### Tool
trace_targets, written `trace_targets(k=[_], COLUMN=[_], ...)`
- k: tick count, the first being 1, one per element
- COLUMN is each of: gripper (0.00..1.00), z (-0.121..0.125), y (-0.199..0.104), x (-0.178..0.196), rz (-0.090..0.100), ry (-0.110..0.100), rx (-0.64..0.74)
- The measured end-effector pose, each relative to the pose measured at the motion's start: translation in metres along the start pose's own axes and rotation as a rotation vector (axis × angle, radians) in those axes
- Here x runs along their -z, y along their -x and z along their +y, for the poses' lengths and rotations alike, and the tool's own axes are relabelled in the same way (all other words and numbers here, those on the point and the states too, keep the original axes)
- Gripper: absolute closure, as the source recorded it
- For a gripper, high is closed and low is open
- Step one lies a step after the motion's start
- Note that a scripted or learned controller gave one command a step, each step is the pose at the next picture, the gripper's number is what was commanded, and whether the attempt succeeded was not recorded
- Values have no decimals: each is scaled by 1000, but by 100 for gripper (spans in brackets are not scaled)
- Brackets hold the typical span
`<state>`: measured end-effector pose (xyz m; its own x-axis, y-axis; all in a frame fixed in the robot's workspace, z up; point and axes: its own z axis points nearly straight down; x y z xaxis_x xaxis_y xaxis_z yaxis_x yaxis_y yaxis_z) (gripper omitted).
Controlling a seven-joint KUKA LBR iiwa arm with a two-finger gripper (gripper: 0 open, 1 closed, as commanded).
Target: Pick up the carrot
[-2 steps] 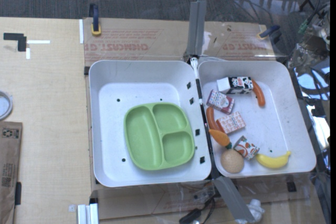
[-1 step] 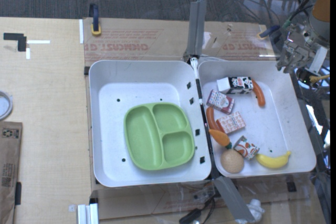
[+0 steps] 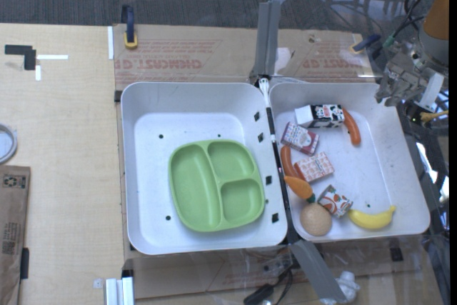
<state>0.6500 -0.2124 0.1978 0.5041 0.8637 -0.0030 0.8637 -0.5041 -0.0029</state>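
Observation:
The carrot (image 3: 298, 186) is a short orange piece with a green end. It lies in the right bin (image 3: 400, 153) near the left wall, between a red sausage (image 3: 286, 160) and a beige egg-shaped item (image 3: 315, 219). My gripper (image 3: 397, 84) hangs over the right bin's far right corner, well away from the carrot, up and to its right. Nothing shows between its fingers.
The right bin also holds a black-and-white carton (image 3: 327, 115), a second sausage (image 3: 352, 128), two red-and-white packets (image 3: 300, 138) (image 3: 314, 168), a small strawberry-print box (image 3: 334, 202) and a banana (image 3: 371, 218). A green divided plate (image 3: 216, 184) lies in the left bin (image 3: 143, 153).

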Motion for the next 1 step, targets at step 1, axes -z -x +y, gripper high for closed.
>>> trace_targets(k=[1], gripper=[100], z=[-26], y=[16], x=[-7], rz=[1], ry=[1], rx=[2])
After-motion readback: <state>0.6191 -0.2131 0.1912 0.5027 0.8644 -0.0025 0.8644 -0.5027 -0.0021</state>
